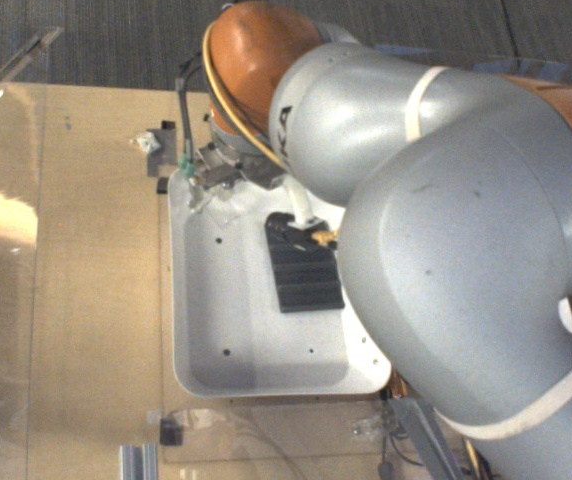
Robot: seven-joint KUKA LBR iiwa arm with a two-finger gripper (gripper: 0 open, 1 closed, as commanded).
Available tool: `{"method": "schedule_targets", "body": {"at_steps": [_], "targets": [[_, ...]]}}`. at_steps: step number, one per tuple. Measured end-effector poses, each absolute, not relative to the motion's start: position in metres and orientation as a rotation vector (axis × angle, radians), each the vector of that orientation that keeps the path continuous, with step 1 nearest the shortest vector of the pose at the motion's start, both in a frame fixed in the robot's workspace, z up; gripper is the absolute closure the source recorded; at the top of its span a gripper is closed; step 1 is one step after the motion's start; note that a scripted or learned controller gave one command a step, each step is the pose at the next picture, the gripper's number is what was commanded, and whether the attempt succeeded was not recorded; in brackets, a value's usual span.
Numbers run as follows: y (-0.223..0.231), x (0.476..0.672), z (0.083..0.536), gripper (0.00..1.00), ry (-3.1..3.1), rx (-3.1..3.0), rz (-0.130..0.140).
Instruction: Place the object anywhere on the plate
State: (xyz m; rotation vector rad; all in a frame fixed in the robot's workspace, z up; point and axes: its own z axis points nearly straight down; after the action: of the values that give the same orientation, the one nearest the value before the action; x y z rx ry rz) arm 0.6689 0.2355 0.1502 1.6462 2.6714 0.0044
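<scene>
Big grey arm (466, 268) fills the right of my view, covering part of the white bin (256, 358) on the desk (86, 268). Further back I see the claw (206, 173) over the bin's far left corner, below the orange band (256, 53). Can't tell if it's released or clenched, or where the object is.

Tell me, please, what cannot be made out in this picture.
Camera view:
1. Right side of the white bin: covered by the grey arm.
2. The second bin and any plate: behind that arm, so I cannot tell.
3. A small dark thing on the bench below the bin: too small to name.
</scene>
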Motion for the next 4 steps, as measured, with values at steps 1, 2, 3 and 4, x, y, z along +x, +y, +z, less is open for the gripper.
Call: {"method": "schedule_targets", "body": {"at_steps": [1,2,3,4], "targets": [[0.219,0.662,0.172,1.0,3.026,0.818,0.007],[0.237,0.656,0.23,1.0,3.129,0.123,0.009],[0.235,0.665,0.171,1.0,3.12,0.315,0.007],[0.236,0.665,0.209,1.0,3.131,-0.069,0.007]]}}
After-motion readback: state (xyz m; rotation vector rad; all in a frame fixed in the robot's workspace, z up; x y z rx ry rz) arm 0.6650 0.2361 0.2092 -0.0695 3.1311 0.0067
